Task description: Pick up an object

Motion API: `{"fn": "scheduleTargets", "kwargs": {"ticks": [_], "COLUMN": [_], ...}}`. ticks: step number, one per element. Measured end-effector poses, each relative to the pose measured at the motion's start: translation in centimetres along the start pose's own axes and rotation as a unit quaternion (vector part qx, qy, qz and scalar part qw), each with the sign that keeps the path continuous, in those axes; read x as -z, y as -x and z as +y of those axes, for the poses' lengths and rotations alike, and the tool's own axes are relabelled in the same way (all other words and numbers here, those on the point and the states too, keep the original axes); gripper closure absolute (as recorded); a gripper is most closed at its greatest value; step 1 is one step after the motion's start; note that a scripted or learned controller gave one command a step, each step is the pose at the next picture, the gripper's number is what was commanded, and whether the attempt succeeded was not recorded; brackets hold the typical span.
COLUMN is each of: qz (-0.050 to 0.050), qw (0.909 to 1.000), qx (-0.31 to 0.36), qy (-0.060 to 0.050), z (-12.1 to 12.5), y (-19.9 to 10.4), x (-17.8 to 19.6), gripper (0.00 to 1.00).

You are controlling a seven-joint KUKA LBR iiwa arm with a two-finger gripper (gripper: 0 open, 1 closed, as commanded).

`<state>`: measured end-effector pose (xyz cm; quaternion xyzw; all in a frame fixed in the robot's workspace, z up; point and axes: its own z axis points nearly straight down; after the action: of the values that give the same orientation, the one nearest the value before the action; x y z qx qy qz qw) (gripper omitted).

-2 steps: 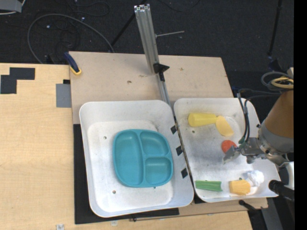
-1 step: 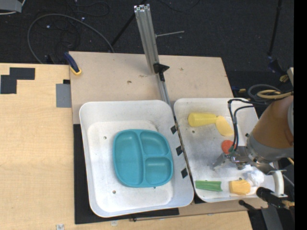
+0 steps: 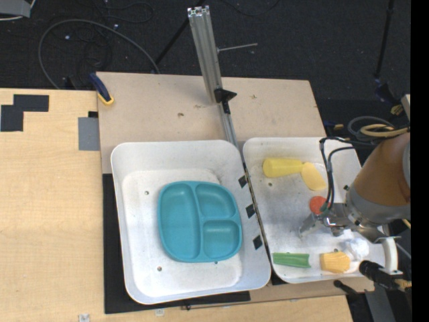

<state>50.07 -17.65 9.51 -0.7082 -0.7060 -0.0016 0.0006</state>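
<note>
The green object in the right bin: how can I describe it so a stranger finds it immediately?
Start at the right bin, the one holding small toys. Along its near edge lies the green object, flat and oblong, just left of a yellow-orange piece. It is the single green item among its yellow and red neighbours.

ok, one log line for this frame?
arm: over right bin | tool: low, near red object | holding: nothing seen | teal tray: left bin
</note>
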Motion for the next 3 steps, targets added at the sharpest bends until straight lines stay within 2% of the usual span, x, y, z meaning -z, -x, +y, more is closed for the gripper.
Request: {"fn": "scheduleTargets", "kwargs": {"ticks": [1, 2, 3], "qz": [0.005, -0.002, -0.002], "qw": [1.0000, 1.0000, 1.0000], "qx": [0.000, 0.002, 0.003], "qy": [0.002, 0.000, 0.001], "z": [0.3, -0.3, 0.6], "y": [-0.4, 0.2, -0.1], "x": [1.1, 6.8, 12.8], "gripper": [1.00, 1.00, 1.00]}}
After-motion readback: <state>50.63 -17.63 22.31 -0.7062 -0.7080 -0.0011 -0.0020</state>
